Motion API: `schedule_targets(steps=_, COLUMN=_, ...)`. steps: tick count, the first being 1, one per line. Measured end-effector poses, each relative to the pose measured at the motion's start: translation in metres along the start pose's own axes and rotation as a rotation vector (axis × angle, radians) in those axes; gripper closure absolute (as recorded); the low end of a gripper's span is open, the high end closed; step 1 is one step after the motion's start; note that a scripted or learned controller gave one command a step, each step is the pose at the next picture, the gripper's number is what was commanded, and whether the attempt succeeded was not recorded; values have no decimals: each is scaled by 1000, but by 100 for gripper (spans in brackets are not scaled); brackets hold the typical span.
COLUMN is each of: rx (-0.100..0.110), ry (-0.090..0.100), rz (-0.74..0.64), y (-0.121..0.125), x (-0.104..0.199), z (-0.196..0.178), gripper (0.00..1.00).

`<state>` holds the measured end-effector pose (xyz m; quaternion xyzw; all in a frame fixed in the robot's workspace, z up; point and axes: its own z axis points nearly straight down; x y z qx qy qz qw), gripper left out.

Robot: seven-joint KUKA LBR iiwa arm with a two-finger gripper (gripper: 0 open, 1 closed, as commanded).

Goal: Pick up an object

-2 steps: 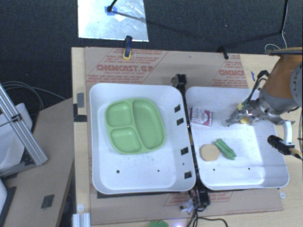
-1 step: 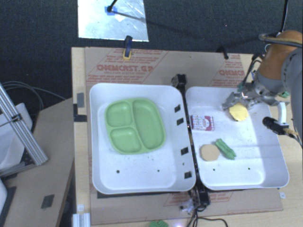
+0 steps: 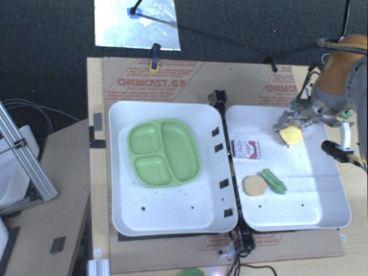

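The right bin [image 3: 322, 214] holds a yellow lump [image 3: 291, 135] near its far side, a small red and white packet [image 3: 246, 149] by its left wall, a tan round piece [image 3: 254, 185] and a green ridged piece [image 3: 274, 180] beside it. My gripper [image 3: 294, 121] hangs low over the far part of this bin, directly above the yellow lump's upper edge and very close to it. The view does not show whether they touch. The arm [image 3: 339, 73] comes in from the right.
A green divided plate [image 3: 164, 153] lies in the left bin [image 3: 172, 217]. A raised divider with black clips [image 3: 224, 154] separates the two bins. A shiny metal sheet [image 3: 137, 16] lies beyond the bench at the back.
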<state>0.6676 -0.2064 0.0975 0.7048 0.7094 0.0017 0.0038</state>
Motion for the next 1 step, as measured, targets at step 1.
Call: schedule_targets(steps=1, rx=-4, ry=4, rz=-5, y=3, x=75, z=-95, gripper=100)
